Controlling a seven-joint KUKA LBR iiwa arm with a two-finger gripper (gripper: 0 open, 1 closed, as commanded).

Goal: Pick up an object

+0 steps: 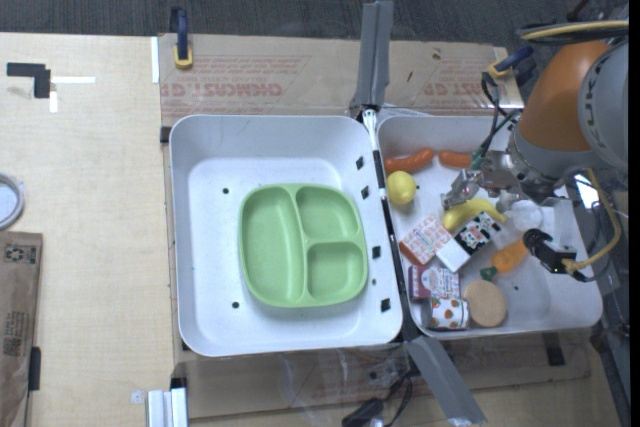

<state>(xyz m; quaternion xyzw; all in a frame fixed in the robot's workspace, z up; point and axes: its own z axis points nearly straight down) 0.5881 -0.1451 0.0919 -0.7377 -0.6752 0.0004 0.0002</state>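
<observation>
Starting at the left, the counter (pixel 80 145) is showing bare tan surface, with a roll of tape (pixel 6 202) poking in at the edge and a brown paper bag (pixel 18 305) lying below it. Next over, the left bin (pixel 190 245) is holding just a green divided plate (pixel 303 245), which is sitting about in the middle with white floor all around it, so plenty of room there. A grey divider bar (pixel 374 55) is running between the two bins. The right bin (pixel 575 310) is way busier: two orange carrots (pixel 410 159) lying along the back wall, a yellow lemon (pixel 401 187) just beside the inner wall, a red-and-white carton (pixel 427 239), a black-and-white box (pixel 474 233), a small orange carrot piece (pixel 509 258), a jar with a strawberry label (pixel 449 312) and a tan round thing (pixel 486 303) crowding the front. The gripper (pixel 468 190) is hanging right over a yellow banana (pixel 476 212), mid-bin, close to touching it. Can't tell whether the jaws are apart or together, too small and cluttered. Free floor is mostly at the far right corner.
</observation>
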